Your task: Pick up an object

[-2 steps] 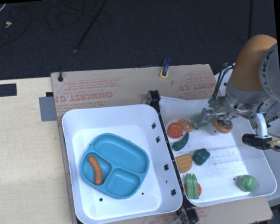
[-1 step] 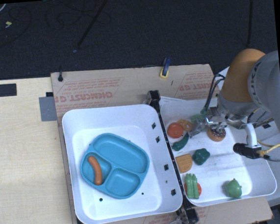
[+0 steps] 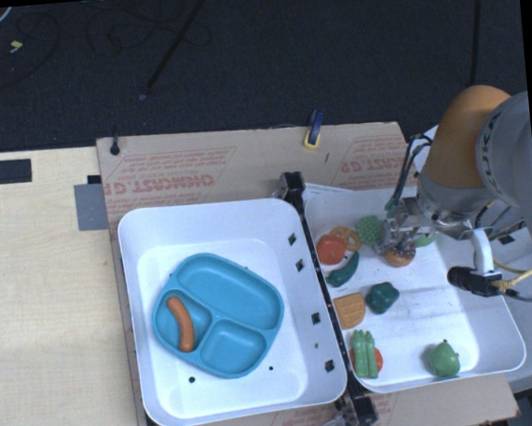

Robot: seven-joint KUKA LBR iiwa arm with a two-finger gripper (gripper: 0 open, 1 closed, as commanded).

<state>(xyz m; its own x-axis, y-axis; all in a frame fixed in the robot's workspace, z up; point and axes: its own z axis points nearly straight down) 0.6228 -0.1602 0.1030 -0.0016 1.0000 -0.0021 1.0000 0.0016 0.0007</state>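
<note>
Nearest the camera, in the right bin [image 3: 504, 348], a green pear [image 3: 442, 359] lies close to the front wall, and a green-and-red piece [image 3: 365, 354] sits by the divider. Behind these lie an orange block [image 3: 349, 310] and a dark green pepper [image 3: 382, 296]. Further back sit a tomato [image 3: 331, 248], a dark green curved piece [image 3: 344, 269] just in front of it, and a light green knobbly item [image 3: 371, 229]. The gripper [image 3: 400, 241] is low in this far part of the bin, over a small brown object [image 3: 399, 257] that looks to touch its tip; whether the fingers are apart or closed, or grip anything, cannot be told. In the left bin [image 3: 147, 238] a blue divided plate [image 3: 222, 315] holds a sausage [image 3: 181, 322] in its left section. Beyond the bins, the cardboard [image 3: 196, 167] carries mirrored red print, seemingly "CHEMCAST GP", repeated to the right. A blue-and-yellow clamp [image 3: 313, 129] grips its far edge.
</note>
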